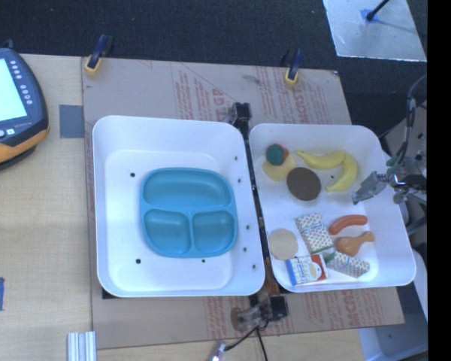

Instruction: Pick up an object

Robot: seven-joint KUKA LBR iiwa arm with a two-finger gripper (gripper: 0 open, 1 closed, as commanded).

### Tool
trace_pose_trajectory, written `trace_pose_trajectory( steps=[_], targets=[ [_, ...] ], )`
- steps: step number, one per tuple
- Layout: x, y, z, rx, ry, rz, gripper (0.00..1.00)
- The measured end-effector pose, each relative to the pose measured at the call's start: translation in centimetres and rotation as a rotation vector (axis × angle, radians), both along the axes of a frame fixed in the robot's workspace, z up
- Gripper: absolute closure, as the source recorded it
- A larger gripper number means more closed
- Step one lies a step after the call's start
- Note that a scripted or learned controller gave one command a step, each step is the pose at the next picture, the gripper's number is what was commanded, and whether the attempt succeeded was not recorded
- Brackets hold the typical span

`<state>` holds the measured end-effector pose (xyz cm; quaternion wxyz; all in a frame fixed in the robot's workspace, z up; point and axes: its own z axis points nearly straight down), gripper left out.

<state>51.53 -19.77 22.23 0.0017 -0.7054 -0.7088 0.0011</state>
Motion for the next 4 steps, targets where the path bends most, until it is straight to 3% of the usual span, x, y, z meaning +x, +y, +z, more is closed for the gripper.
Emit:
trace_pose_trajectory(
  steps=[1,2,3,4],
  targets=[
    [-3.1,6.3,-13.1,-0.001,0.0,0.002,0.0],
    [2.6,10.1,-13.1,-0.001,0.001,0.003,0.0],
    [14.0,10.7,-2.9,-0.001,-0.004,0.0,0.0],
    [8.7,6.6,-5.1,-0.001,0.001,-0.002,0.0]
  ],
)
